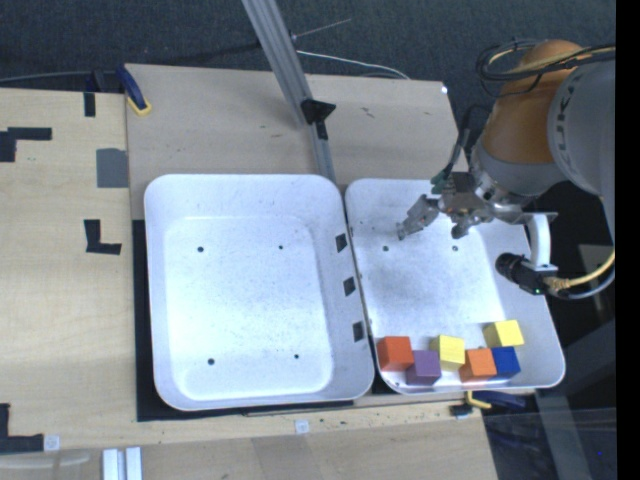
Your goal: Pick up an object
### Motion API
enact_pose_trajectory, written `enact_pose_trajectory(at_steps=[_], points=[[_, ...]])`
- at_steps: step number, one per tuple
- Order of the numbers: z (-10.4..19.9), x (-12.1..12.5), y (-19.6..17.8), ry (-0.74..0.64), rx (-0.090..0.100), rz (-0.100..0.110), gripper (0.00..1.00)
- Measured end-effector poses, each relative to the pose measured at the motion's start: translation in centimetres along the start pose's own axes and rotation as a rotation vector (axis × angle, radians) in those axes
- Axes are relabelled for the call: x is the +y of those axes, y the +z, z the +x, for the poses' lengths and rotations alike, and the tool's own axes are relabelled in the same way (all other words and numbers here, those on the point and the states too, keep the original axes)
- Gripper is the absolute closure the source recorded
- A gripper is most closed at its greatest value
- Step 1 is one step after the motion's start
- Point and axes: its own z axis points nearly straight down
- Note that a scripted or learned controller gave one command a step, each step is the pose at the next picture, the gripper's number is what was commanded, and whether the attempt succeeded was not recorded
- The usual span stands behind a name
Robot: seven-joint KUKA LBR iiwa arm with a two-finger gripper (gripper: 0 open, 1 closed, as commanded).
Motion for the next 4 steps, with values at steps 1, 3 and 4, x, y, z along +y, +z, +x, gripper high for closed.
enact_pose_trajectory(at_steps=[1,3,4], points=[[-0.4,-2.2,7.3,0.003,0.000,0.009,0.00],[5.3,-3.3,-4.9,-0.005,0.001,-0.008,0.00],[2.8,-6.9,1.0,0.005,0.000,0.008,0.00]])
